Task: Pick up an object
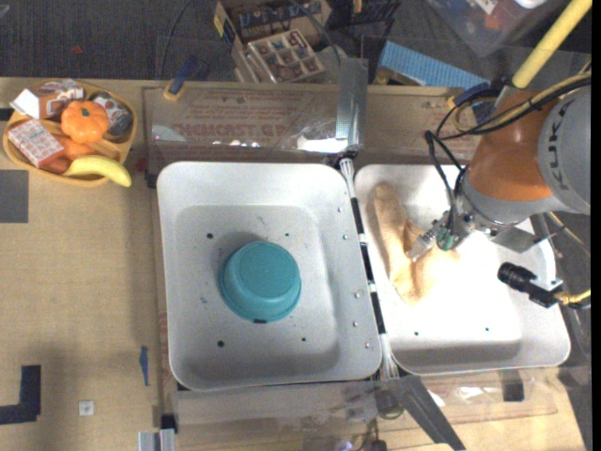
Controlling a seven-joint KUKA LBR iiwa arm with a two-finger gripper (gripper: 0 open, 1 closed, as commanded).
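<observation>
While the gripper [434,241] sat low in the right bin [488,341], touching the tan bread-like piece [396,238], we couldn't tell the jaws' state; teal bowl [262,281] sat in the left bin [188,205].

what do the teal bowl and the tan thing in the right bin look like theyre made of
The teal bowl, upside down in the left bin, looks like matte moulded plastic: even colour, soft sheen, smooth rounded edge. The tan thing in the right bin looks soft, perhaps foam or toy bread: pale, dull, uneven surface. Blur leaves that open.
</observation>
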